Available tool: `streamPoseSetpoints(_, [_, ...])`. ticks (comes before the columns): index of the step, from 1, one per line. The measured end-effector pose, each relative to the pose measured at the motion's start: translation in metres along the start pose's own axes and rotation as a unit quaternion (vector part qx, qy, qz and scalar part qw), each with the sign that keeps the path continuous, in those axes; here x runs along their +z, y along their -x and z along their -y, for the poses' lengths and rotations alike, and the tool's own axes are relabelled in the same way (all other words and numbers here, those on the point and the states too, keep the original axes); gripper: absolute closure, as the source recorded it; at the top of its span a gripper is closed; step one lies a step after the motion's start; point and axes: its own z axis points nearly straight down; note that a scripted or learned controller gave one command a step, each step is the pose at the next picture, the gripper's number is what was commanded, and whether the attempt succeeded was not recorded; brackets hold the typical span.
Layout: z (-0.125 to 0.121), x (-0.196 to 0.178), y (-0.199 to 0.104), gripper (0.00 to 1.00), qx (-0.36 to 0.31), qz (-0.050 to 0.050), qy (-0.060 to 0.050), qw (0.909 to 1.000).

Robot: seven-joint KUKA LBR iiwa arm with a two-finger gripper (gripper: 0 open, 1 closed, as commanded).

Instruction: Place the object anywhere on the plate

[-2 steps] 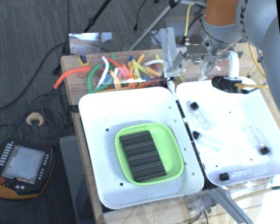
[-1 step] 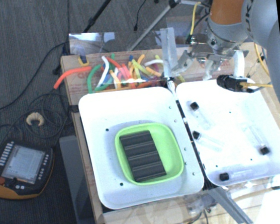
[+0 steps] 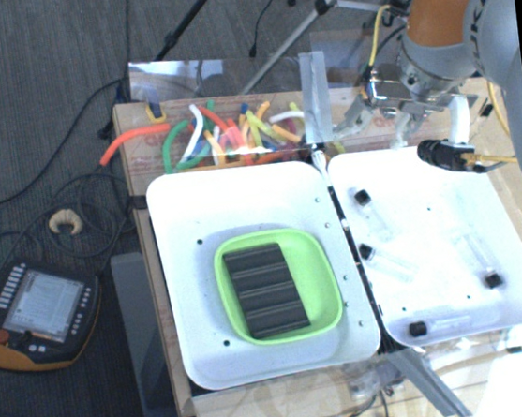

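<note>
The arm is reaching in from the right, with the jaws (image 3: 411,123) hanging over the far edge of the right bin (image 3: 517,218), near its far left corner. Whether they are apart or together cannot be told at this angle; nothing is showing between them.

The green plate (image 3: 322,280) is sitting in the left bin (image 3: 178,260), and a dark ribbed block (image 3: 266,290) is already lying on it, long axis running from far edge to near edge. From the jaws, that block is lying well apart, toward the left and nearer the camera, across the divider between the bins.

Clear tube-like items with dark caps (image 3: 364,198) are lying scattered in the right bin, much closer to the jaws.

Judgement: the task's thing is appearing already placed.
</note>
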Motion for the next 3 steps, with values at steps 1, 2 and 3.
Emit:
streamPoseSetpoints(1, [0.001,0.014,-0.007,0.00,0.002,0.001,0.000,1.0000])
streamPoseSetpoints(2, [0.005,-0.037,-0.029,0.00,0.024,0.000,0.000,0.9997])
streamPoseSetpoints(3, [0.009,-0.004,-0.046,0.00,0.028,0.001,0.000,0.9996])
